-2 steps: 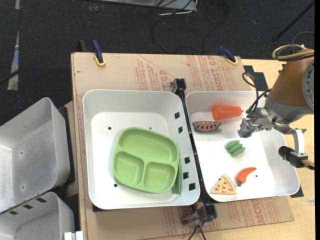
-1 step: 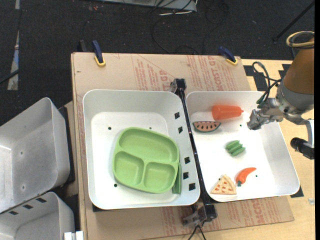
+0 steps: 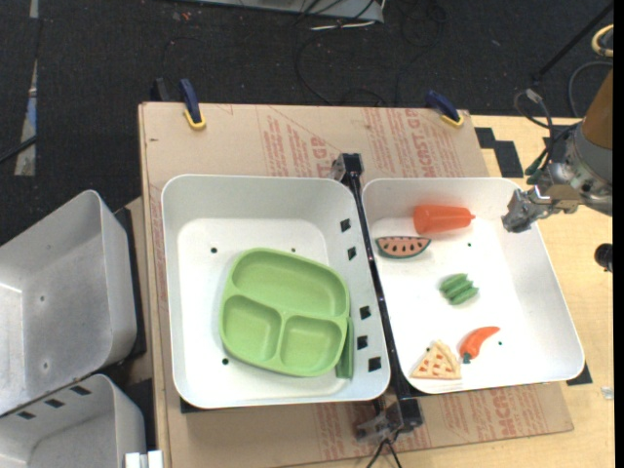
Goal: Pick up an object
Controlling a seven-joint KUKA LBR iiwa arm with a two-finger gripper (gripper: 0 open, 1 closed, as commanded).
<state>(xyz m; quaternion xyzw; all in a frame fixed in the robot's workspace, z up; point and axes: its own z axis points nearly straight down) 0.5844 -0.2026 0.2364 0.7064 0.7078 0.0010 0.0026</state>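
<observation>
The right bin holds several toy foods. An orange carrot lies at its back, and a watermelon slice sits just left of and below it. A green pod rests in the middle. At the front lie a pizza slice and a small red-orange pepper. My gripper hangs over the bin's back right part, to the right of the carrot and apart from it. Nothing shows between its tips.
The left bin holds a green divided tray. A black divider runs between the two bins. Both stand on a cardboard sheet held by clamps. Empty white tubs stand at the far left.
</observation>
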